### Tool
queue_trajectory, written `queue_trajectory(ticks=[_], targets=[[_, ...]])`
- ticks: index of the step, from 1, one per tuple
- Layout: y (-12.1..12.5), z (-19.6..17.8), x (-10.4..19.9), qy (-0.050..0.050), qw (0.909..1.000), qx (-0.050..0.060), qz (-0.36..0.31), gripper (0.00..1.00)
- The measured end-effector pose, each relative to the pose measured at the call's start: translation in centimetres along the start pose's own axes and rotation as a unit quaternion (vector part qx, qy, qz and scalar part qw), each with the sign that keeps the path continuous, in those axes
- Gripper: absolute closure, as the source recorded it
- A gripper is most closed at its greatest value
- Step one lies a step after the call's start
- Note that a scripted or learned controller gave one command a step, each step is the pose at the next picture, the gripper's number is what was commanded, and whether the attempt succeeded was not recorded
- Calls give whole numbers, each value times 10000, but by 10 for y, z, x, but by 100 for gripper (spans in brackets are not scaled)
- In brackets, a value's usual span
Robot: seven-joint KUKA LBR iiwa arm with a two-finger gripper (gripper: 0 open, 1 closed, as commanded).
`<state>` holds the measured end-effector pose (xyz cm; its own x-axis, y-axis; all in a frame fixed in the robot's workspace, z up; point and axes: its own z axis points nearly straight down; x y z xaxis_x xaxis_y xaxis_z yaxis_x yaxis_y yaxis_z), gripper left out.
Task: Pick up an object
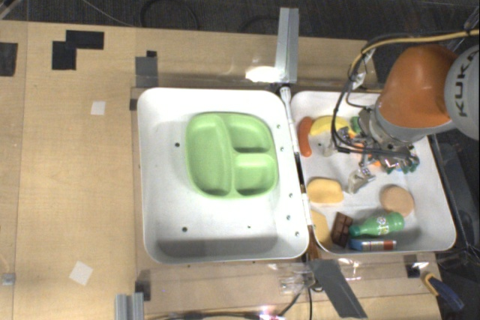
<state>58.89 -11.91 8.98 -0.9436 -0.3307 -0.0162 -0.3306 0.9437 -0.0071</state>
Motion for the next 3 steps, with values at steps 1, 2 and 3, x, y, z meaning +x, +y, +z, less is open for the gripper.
queue_trajectory(ticks=[1, 2, 3], targets=[[-40, 3, -69, 118, 9791, -100, -2027, 0], [-41, -11, -77, -26, 9796, -21, -2008, 100], [-113, -145, -51, -3, 9595, 19, -2816, 100]])
